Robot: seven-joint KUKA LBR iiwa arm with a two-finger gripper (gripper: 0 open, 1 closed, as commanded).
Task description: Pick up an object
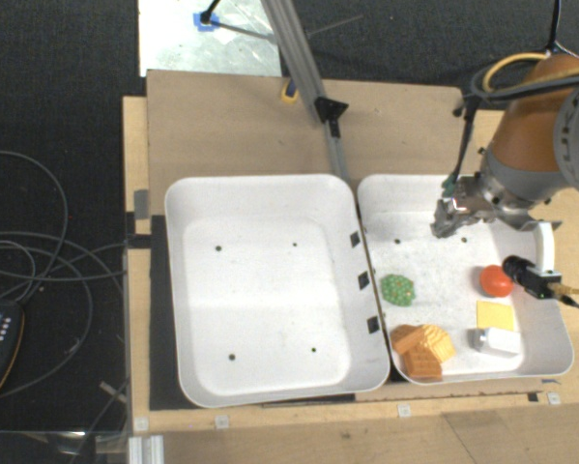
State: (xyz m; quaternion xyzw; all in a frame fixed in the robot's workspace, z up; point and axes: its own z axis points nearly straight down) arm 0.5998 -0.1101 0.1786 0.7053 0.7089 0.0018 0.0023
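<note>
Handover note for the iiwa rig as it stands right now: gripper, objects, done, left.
Gripper: over the upper part of the right bin, nothing visible between its fingers; open or shut not readable.
Objects, all in the right bin: green object near the left wall, orange block at the front, red ball, yellow block, small grey-white item at the front right.
Left bin: sits beside it.
Done: no pick yet.
Left: descend on one object, grasp, lift.
</note>
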